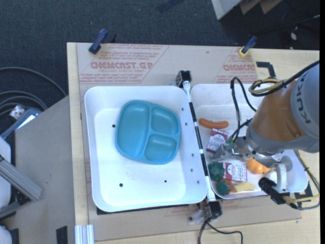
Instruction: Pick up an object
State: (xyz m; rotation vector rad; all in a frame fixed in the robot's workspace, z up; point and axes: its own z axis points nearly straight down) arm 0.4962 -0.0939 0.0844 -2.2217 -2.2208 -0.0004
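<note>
Two white bins. Left bin (101,177): one blue divided plate (148,131), well left of the gripper (234,149). Right bin (213,93): one sausage (214,123) just above it, two red-white packets (218,139) beside and below, one green piece (217,171). Gripper low over the clutter; grip state cannot be told.

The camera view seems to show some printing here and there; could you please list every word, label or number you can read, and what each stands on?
"CHEMCAST GP": red print on the brown board behind the left bin.
"CHEMCAST", partly cut off: the same print behind the right bin.
"KU", cut off at the frame edge: on the grey arm.
The small red lines under each heading: too blurred to read.
The red-and-white packets in the right bin: print too small to read.
</note>
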